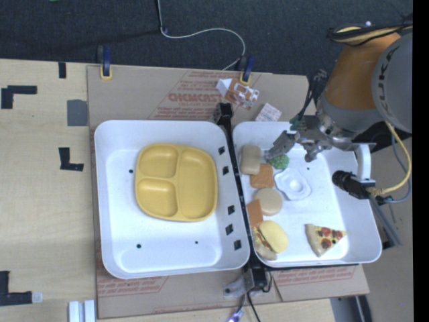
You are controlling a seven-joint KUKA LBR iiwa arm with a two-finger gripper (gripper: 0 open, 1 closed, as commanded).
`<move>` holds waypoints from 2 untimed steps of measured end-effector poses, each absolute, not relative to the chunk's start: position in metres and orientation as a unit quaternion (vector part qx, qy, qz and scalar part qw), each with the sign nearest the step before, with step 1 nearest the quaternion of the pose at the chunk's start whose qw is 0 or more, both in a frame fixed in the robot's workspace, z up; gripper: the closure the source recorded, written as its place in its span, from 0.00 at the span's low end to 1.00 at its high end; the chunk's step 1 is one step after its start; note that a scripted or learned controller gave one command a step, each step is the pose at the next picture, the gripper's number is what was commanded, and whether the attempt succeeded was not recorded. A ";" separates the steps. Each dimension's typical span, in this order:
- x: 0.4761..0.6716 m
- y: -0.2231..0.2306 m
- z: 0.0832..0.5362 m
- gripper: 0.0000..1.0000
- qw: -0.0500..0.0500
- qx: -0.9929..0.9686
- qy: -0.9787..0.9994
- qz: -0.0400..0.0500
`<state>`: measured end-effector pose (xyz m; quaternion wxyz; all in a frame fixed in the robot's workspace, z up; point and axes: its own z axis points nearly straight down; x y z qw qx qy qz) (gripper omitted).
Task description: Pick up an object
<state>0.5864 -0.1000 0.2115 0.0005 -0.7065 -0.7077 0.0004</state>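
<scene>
Green toy vegetable (277, 159), small, leafy, plastic: lies near the back of the right-hand shallow white bin (365, 243), touching or just beside the grey two-finger gripper (297, 147); whether the jaws are spread or closed on it cannot be told. Neighbours: a pale bun-shaped piece (251, 157) and an orange square slice (263, 176) to its left, a white fried egg (293, 184) in front. To grip well, the fingers should probably straddle the vegetable alone, avoiding the egg, before lifting straight up.
</scene>
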 end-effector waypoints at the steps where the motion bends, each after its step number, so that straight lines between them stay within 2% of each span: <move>1: 0.564 -0.108 0.078 0.00 0.003 -0.707 -0.707 0.003; 2: 0.637 -0.092 0.085 0.00 -0.002 -0.706 -0.709 -0.001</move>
